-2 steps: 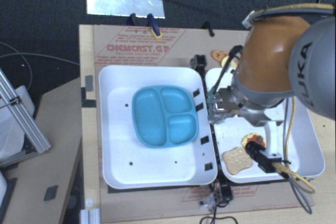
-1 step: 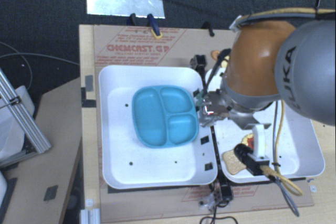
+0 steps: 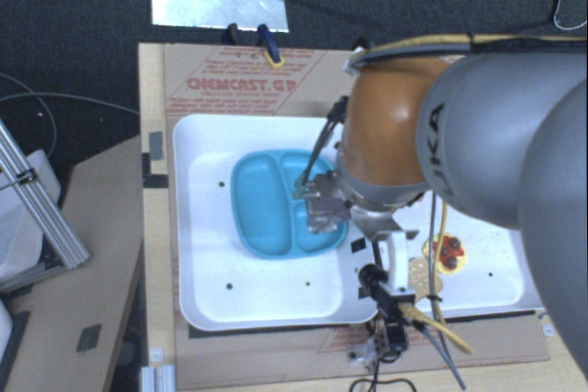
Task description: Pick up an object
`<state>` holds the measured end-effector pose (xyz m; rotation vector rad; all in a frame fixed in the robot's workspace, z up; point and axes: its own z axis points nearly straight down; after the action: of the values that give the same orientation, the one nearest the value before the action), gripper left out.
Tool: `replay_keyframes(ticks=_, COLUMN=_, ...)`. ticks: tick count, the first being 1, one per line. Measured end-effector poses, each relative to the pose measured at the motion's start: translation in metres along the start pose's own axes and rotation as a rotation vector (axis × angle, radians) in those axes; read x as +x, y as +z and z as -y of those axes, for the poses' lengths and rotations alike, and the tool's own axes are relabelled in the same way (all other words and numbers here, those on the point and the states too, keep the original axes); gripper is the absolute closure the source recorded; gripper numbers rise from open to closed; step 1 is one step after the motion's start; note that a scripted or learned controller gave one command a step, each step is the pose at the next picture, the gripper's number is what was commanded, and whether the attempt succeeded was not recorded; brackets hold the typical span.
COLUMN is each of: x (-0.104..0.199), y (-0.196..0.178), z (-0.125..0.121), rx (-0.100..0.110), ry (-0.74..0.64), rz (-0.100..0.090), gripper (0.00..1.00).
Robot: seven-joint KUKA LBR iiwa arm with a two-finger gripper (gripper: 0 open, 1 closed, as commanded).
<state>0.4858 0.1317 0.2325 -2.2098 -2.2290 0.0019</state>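
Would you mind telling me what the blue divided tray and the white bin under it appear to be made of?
The blue tray looks like moulded plastic, smooth with a soft sheen and rounded compartment edges. The white bin also looks like plastic, matte to slightly glossy, with a rounded rim; painted metal cannot be ruled out.

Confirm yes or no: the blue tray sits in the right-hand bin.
No. The blue tray lies in the left bin, with the gripper at its right edge.

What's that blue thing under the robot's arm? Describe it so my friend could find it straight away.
Look at the two white bins; take the left bin. Near its middle lies a light blue plastic tray, oval and split into compartments, its right side partly covered by the arm. It is the one blue item there; the small red and tan bits lie in the other bin.
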Motion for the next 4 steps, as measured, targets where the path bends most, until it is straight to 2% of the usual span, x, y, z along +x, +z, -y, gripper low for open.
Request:
replay_keyframes(ticks=1, x=-0.049, y=-0.063, z=-0.002, rx=-0.011, ry=0.011, rz=0.001, gripper=1.00)
replay_keyframes(ticks=2, x=-0.025, y=-0.053, z=0.000, rx=-0.004, ry=0.005, rz=0.001, gripper=1.00)
replay_keyframes(ticks=3, x=-0.043, y=-0.178, z=-0.001, rx=-0.020, ry=0.005, rz=-0.002, gripper=1.00)
replay_keyframes(ticks=4, x=0.072, y=-0.155, z=0.000, rx=-0.005, ry=-0.005, rz=-0.002, gripper=1.00)
